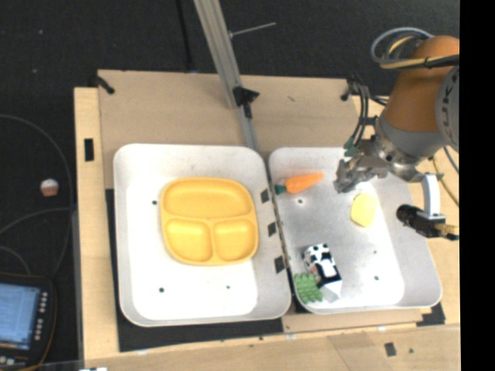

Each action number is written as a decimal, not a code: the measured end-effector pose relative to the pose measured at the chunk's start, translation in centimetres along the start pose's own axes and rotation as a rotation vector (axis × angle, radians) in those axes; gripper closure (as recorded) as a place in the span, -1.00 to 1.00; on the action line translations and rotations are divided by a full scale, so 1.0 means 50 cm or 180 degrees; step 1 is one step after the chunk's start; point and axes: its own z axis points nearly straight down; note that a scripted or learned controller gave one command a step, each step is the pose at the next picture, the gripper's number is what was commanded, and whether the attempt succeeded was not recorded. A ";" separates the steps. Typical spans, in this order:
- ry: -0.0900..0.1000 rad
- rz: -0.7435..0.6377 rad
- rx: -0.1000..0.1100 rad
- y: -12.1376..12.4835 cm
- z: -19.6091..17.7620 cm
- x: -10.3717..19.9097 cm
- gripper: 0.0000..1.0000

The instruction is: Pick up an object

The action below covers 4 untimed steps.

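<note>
The arm [418,91] comes in from the right and hangs over the upper part of the right bin [387,284]. Its gripper [349,178] points down toward the bin floor, between the carrot and the yellow piece. From here the fingers are a dark blur, so I cannot tell how wide they stand or whether they have anything.

3 lots of things lie in that bin. The carrot [302,182], orange with a green tip, lies near the top left corner, just left of the gripper. The yellow piece [363,209] lies just below and right of the gripper, flat on the floor. Down by the lower left corner a black-and-white toy [321,262] sits against a small green thing [308,287].

The left bin [139,284] bears 1 yellow tray [207,219] with 3 compartments, lying about in the middle.
</note>
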 end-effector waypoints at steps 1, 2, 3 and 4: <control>0.0001 -0.0001 -0.0001 0.020 0.000 0.086 1.00; 0.0002 -0.0005 -0.0003 0.050 -0.023 0.191 1.00; 0.0003 -0.0006 -0.0002 0.052 -0.046 0.301 1.00; -0.0001 -0.0003 0.0001 0.076 -0.028 0.410 1.00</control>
